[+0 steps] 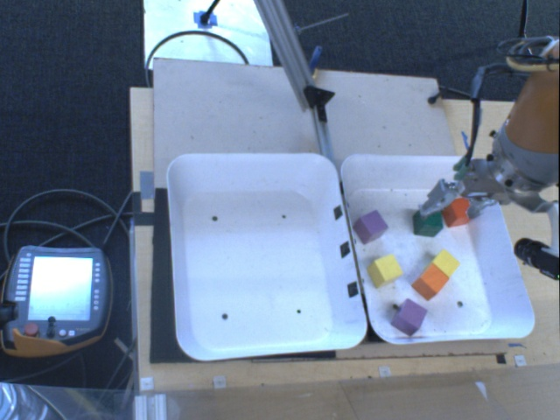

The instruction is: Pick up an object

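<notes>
The claw (448, 201) hangs low over the far part of the right bin (516, 318), its tips down among the blocks, and whether it is spread or pressed together cannot be told from this slant. Right at its tips sit a green block (428, 225) and an orange-red block (457, 213), touching or nearly touching each other; either could be the target, and nothing shows a block actually pinched. Their closeness looks like the risk: a descent on one may nudge the other or jam against it. Farther out in the same bin lie a purple block (371, 226) near the dividing wall, a yellow block (385, 269), a yellow-and-orange pair (437, 273) pressed together, and another purple block (409, 316) near the front rim. These lie well apart from the claw and would be easier picks. The left bin (188, 234) sits just beside, both on the table (376, 103), with a teach pendant (54, 300) off to the left on the dark floor.
</notes>
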Controlling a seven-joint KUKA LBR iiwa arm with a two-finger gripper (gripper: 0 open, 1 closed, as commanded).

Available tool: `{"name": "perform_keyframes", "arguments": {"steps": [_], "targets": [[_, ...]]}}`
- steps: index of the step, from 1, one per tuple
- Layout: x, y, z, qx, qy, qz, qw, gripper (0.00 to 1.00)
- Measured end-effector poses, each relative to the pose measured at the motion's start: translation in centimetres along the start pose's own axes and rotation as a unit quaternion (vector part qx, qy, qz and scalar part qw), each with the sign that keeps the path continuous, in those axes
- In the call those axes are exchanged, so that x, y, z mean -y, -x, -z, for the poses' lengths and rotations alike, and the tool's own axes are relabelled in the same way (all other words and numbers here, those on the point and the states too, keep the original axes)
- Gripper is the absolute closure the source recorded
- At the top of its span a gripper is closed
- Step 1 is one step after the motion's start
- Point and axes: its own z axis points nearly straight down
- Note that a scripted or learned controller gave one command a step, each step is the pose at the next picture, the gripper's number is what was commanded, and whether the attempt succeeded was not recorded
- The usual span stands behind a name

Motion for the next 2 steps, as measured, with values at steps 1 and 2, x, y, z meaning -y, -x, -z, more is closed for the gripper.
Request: {"name": "perform_keyframes", "arguments": {"steps": [1,2], "targets": [[0.0,0.0,0.0,0.000,0.000,-0.001,1.0000,0.00],[-0.7,0.5,-5.7,0.000,-0.002,-0.002,1.0000,0.00]]}}
